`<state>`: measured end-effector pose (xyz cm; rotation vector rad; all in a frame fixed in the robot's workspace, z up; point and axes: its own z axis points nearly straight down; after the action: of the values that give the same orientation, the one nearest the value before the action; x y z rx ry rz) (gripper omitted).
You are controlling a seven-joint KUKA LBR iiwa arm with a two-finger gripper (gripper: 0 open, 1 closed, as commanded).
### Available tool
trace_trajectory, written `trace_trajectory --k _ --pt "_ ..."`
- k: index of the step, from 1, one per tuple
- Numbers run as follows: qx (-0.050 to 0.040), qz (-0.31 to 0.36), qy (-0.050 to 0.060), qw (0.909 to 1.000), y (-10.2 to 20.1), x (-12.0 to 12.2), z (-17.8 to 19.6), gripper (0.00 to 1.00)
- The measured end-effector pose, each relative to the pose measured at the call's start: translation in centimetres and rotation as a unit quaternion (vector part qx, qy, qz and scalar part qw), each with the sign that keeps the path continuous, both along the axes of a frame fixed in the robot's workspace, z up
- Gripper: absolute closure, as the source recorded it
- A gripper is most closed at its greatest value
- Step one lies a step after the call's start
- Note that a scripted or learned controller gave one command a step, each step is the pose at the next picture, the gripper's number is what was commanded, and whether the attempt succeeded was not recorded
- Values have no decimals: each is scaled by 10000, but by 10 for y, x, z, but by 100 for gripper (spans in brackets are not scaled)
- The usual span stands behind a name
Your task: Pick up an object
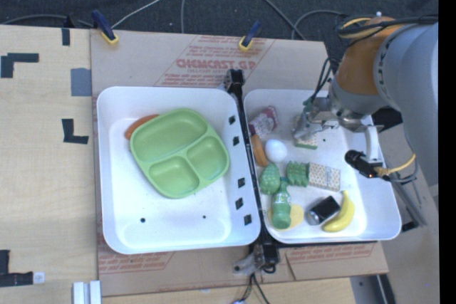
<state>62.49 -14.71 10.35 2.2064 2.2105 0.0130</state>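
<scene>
**Jaws low in the right bin, near its back wall**

From my screen, the jaws [309,130] sit down in the right bin [388,224], over a small greenish-and-white thing [306,142] lying on the bin floor. I cannot tell whether they are released or clenched; the view is too coarse there, and I see nothing clearly between them.

Just left of them lies a white egg [276,150], with a crumpled pink-and-white packet [264,120] behind it and an orange piece [257,151] against the divider. Nearer the front I see a green ridged toy [297,173], a speckled cracker [324,176], a leafy green toy [270,180], a green bottle [281,208], a black block [323,210] and a banana [341,213].

The left bin [114,224] holds a green divided plate [179,152], with something orange [140,124] poking out at its back left edge. Both bins rest on the desk [43,181].
</scene>
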Motion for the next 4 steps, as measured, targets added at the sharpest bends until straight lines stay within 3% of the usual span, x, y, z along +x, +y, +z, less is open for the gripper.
trace_trajectory --k 1,2,4 --pt "1 5 -3 10000 0 0 0 0" --pt "20 5 42 10000 -36 47 -12 0" --pt "-12 8 -21 10000 -36 -7 -10 0"
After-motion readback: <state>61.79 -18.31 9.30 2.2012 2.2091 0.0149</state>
